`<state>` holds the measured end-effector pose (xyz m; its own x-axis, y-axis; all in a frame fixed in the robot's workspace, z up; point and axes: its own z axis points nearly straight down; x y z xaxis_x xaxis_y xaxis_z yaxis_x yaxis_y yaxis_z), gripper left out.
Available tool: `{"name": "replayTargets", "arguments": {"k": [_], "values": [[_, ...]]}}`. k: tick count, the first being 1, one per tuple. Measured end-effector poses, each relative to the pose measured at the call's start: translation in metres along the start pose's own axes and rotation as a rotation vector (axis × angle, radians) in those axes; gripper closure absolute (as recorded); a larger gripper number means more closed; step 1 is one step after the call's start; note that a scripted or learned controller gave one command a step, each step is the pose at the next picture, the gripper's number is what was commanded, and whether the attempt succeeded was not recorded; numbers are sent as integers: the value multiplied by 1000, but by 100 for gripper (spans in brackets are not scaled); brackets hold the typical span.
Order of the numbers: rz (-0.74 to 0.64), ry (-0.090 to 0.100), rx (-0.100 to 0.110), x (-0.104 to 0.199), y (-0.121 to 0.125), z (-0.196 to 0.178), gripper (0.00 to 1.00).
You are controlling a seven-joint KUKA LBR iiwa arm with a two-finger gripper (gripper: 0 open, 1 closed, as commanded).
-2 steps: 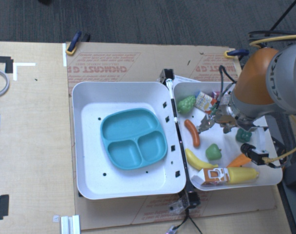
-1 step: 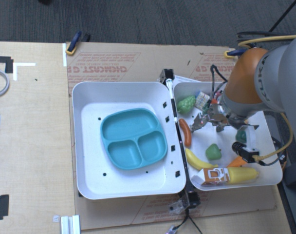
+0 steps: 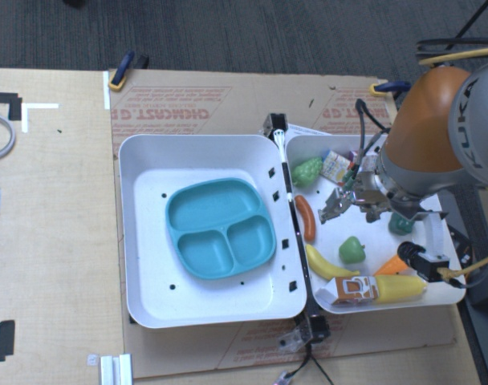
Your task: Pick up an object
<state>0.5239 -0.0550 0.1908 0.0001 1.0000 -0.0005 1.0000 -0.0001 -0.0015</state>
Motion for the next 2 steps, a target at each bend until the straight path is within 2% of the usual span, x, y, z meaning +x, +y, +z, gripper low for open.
{"name": "replayTargets", "arguments": {"k": [1, 2], "values": [[0, 0, 2, 18, -7, 0, 0], [-2, 0, 0, 34, 30, 0, 0]]}}
